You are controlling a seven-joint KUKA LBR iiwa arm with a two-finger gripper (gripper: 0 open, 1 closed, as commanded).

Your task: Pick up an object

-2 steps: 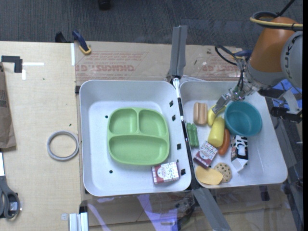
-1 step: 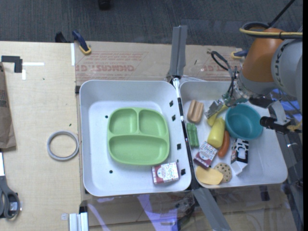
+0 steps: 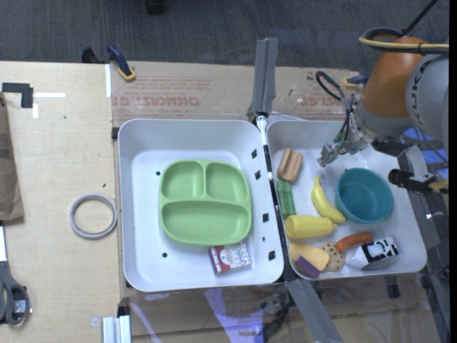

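Pincer (image 3: 330, 153) hovering low over the right bin (image 3: 410, 259), near its back wall, apparently bare; whether parted or clenched, impossible to tell. Candidates crowded below and apart from it: banana (image 3: 325, 200), teal bowl (image 3: 365, 195), bread roll (image 3: 289, 164), likely tipped in loose for picking. Green tray (image 3: 206, 202) and small card (image 3: 230, 257) in left bin (image 3: 136, 213). Pale desk (image 3: 57, 163) with tape ring (image 3: 93, 215); dark floor beyond.

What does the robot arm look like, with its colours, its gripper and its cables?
The arm is grey, rounded, with a broad orange band above the wrist. Black cables loop beside it. The gripper is small, of grey metal.
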